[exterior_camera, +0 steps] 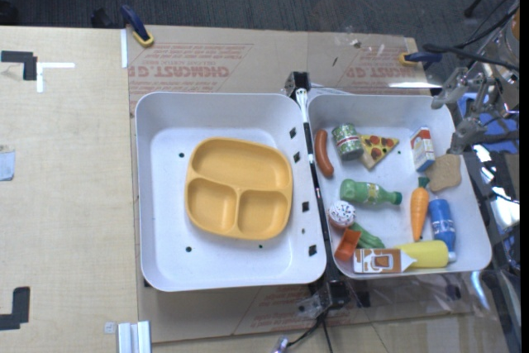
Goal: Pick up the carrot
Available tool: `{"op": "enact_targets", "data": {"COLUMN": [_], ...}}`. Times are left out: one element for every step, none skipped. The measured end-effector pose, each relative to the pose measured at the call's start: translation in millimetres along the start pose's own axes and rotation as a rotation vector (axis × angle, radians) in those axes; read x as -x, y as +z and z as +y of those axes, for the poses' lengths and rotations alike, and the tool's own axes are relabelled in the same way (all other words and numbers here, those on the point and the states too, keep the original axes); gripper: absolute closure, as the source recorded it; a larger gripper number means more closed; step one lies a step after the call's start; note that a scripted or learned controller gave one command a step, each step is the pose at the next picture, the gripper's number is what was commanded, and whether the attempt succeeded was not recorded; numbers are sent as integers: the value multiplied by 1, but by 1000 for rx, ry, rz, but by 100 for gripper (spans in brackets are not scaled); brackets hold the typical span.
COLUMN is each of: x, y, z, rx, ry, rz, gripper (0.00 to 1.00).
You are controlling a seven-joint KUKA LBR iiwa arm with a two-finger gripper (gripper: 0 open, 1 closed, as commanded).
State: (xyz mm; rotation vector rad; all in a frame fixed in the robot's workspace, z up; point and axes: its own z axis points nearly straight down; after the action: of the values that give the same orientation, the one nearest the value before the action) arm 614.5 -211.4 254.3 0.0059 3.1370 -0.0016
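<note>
Single fixed camera, overhead and slanted, set well back, framing both shallow white plastic bins [149, 202] side by side.

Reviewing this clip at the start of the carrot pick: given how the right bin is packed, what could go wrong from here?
1. The carrot lies against the blue bottle, so the end effector may catch the bottle too or nudge it.
2. The toast slice sits just above the carrot's green top and the yellow bottle just below its tip, leaving little room for a lengthwise approach.
3. The carrot is close to the right bin wall, which may crowd a descent.
</note>
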Motion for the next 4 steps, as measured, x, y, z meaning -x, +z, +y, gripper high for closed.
{"op": "enact_targets", "data": {"x": [-17, -40, -105, -102], "y": [116, 161, 154, 144], "z": [19, 3, 8, 9], "rx": [0, 0, -8, -8], "ry": [-56, -128, -307, -313], "rz": [1, -1, -27, -27], "gripper": [0, 0, 0, 100]}}
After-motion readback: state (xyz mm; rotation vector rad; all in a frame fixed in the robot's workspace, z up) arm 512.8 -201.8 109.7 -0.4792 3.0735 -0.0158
